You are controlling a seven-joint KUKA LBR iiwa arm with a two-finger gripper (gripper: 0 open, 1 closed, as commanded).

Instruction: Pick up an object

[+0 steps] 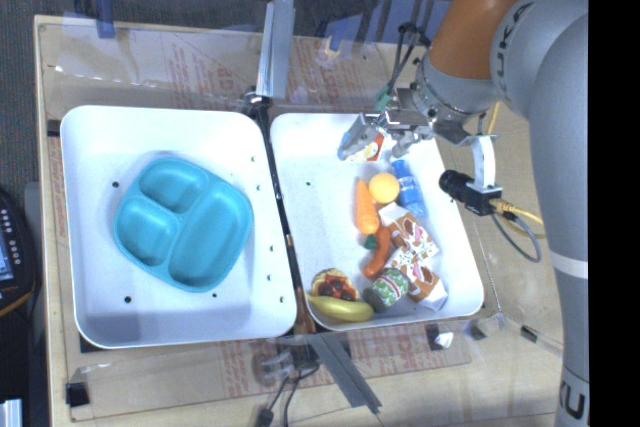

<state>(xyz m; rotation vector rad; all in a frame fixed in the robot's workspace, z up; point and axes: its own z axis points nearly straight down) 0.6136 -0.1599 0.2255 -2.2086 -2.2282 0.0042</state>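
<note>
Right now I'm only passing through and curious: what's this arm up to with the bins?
The gripper is down at the far end of the right bin, over a small red and white item. Toy food is piled along that bin's right side: a carrot, a banana. The left bin holds a blue divided tray. Nothing is visibly lifted.

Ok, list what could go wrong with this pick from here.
1. The claw hangs at the far end of the right bin, close to its rim, so a finger could strike the wall on the way down.
2. The toys are heaped tightly: the carrot, orange ball and blue bottle touch, so the claw may nudge neighbours or catch two.
3. The banana lies against the near wall, awkward to reach.
</note>
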